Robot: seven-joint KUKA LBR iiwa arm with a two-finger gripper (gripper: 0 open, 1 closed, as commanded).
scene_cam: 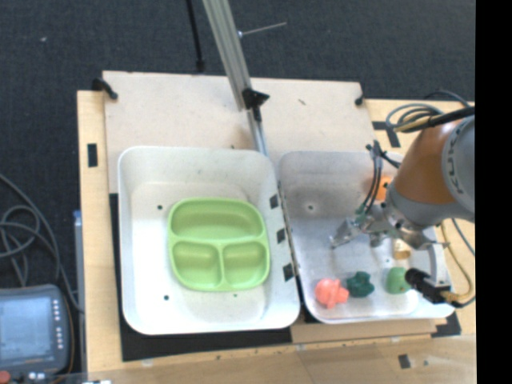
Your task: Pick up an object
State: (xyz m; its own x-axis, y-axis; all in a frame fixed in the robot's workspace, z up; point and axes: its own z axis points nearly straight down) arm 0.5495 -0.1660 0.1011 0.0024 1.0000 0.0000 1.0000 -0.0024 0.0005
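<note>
left bin (136, 214): centre taken up by a green divided plate (218, 243); bare floor is left along the rim on all sides. right bin (320, 174): far half is open. near wall is crowded by a pink toy (330, 292), a dark green toy (360, 284) and a light green toy (397, 280). right side is blocked by the arm (424, 178).

Glossy green plastic tray (218, 243), smooth white bins (136, 214) (scuffed), matt wooden bench (184, 102)
</note>
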